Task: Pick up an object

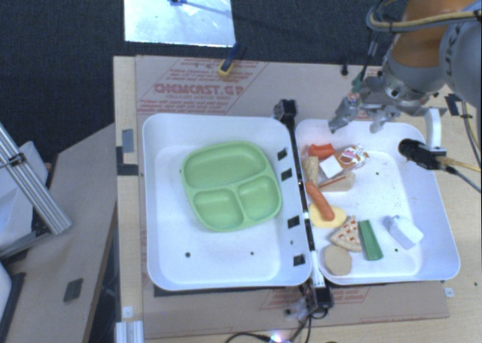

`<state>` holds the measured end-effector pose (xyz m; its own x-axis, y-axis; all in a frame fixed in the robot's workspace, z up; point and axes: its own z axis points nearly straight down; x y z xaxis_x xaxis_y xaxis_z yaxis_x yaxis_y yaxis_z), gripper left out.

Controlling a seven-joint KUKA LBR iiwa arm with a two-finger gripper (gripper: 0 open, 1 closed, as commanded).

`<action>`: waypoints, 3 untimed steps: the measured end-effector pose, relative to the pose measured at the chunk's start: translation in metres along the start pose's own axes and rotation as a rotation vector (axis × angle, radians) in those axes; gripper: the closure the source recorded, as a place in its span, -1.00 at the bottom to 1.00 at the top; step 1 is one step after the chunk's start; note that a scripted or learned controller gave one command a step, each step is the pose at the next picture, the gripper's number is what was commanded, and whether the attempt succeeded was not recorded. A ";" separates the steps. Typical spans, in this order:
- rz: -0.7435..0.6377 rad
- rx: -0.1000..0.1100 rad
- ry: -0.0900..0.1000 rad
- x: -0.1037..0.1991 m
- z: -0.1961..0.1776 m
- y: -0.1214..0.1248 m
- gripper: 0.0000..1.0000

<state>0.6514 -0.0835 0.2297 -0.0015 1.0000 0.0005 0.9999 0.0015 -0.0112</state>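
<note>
Gripper (pixel 360 117): fingers spread apart, grasping nothing, poised over the far edge of the right bin (pixel 440 206).

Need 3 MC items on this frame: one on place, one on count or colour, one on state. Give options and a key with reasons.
1. Where is the green divided tray?
A. in the left bin
B. in the right bin
C. on the bare bench

2. How many compartments does that tray have?
A. two
B. three
C. five

3. Where is the claw in relation to the toy food?
A. clamped on the carrot
B. above the far rim of the right bin, apart from the food
C. pressed down on the green tray

Key: 1 A, the tray lies in the left bin. 2 B, one large section and two small ones show. 3 B, the claw hangs over the right bin at its far edge, with the carrot lying untouched below it.
</note>
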 end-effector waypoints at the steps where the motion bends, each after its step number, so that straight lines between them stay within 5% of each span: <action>1: -0.002 -0.013 -0.001 0.000 -0.009 0.002 -1.00; 3: -0.003 -0.008 0.000 0.000 0.108 0.004 -1.00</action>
<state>0.6542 -0.0831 0.1215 -0.0047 1.0000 0.0006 1.0000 0.0047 -0.0028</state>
